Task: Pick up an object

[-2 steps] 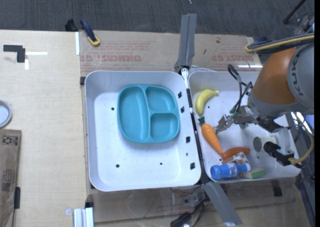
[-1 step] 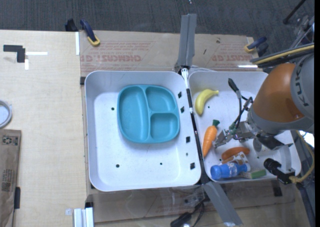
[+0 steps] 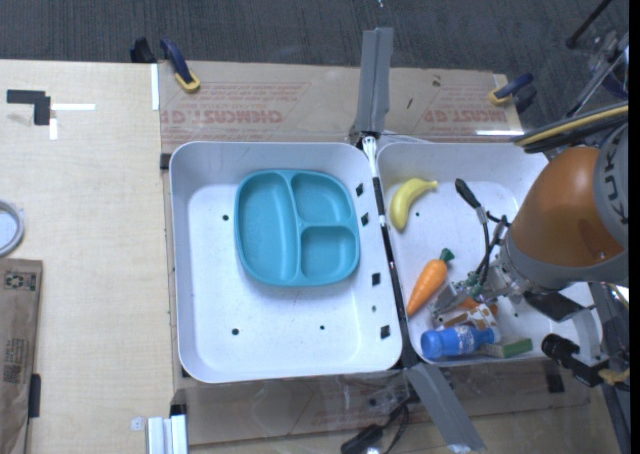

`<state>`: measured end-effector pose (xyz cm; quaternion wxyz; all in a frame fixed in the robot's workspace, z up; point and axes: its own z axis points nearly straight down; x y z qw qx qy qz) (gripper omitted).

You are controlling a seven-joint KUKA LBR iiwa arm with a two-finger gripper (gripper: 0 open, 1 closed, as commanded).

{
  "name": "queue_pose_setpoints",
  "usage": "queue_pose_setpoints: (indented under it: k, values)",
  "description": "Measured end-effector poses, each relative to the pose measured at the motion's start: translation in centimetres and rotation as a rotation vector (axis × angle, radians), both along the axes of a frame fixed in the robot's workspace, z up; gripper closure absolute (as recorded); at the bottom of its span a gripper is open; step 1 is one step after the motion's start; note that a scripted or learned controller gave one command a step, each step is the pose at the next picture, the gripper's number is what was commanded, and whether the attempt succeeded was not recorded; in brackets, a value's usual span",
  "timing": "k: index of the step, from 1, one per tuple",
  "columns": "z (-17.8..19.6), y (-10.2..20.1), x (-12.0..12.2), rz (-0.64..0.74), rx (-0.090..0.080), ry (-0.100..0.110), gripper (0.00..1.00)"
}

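In the right bin (image 3: 520,167), beside the divider: a carrot (image 3: 427,283), tapered, orange with a green tuft, lying slantwise. Further back, a banana (image 3: 410,199), smooth yellow, curved, well apart from the carrot. At the near wall, a blue bottle (image 3: 457,342) on its side, cylindrical and glossy, white cap toward the divider. Just above the bottle, a small orange-and-white packet (image 3: 473,315), partly covered. At the bottle's right end, a flat green piece (image 3: 517,347), too small to identify.

Above this clutter, reaching in from the right: the arm (image 3: 565,217), bulky, with a rounded orange band and grey wrist, hiding much of the bin's right half. Below the wrist, the gripper (image 3: 468,294), low over the packet and just right of the carrot's tip. Grip impossible to judge, tangled with thin dark cables (image 3: 478,212); possibly touching the packet, not clear from this angle.

In the left bin (image 3: 190,272), shallow, white, with rounded corners: a teal plate (image 3: 297,227), smooth plastic, three compartments, set toward the back. Behind both bins, brown cardboard (image 3: 265,107) with red lettering, pinned by blue-and-yellow clamps (image 3: 180,66). Under everything, a pale wooden bench (image 3: 90,222).
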<state>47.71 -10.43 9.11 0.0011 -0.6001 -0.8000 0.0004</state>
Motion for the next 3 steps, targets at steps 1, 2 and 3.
queue_pose_setpoints:
  k: [1, 2, 3]
  values:
    - [0.00, -0.01, 0.00, 0.000, 0.000, 0.000, 0.00]
    - [0.97, -0.15, 0.21, -0.004, -0.003, -0.006, 1.00]
    - [0.92, -0.10, 0.16, -0.003, -0.002, -0.004, 0.00]
